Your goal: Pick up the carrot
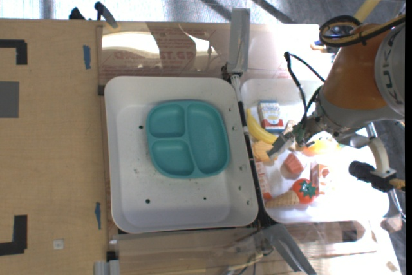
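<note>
The right bin holds several toy foods. An orange piece with a yellow-green end, likely the carrot, lies just under the arm's wrist and is partly hidden by it. My gripper hangs low over the bin's left part, pointing left, beside the yellow banana and a pale orange piece. A red-orange chunk lies just below the gripper. I see nothing clearly held.
A milk carton sits at the right bin's back. A red tomato with a green top and a cone lie near its front. The left bin holds a teal divided plate. A divider wall separates the bins.
</note>
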Motion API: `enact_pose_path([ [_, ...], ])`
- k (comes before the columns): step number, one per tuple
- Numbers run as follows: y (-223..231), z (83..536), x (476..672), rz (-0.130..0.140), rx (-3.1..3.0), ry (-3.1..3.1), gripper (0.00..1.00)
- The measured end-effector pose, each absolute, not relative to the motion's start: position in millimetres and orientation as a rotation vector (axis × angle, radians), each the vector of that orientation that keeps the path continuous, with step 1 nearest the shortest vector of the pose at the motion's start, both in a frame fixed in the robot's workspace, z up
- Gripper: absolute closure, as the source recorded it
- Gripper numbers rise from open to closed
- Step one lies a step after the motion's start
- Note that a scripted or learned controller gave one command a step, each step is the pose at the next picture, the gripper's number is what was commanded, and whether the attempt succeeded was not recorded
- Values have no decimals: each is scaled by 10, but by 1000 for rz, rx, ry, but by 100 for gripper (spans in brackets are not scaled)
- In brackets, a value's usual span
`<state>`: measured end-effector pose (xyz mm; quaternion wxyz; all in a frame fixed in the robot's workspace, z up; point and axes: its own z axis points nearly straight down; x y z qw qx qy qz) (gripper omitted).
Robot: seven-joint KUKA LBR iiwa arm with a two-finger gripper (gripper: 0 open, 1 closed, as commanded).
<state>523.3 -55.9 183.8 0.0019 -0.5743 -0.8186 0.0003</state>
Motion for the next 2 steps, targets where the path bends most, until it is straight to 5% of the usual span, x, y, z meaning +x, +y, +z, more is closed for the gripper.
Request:
enact_pose_path([
  [1, -63, 1841, 5468, -1, -1953, -2463, 0],
  [2, -948, 1844, 4788, 4, -2048, -2383, 0],
])
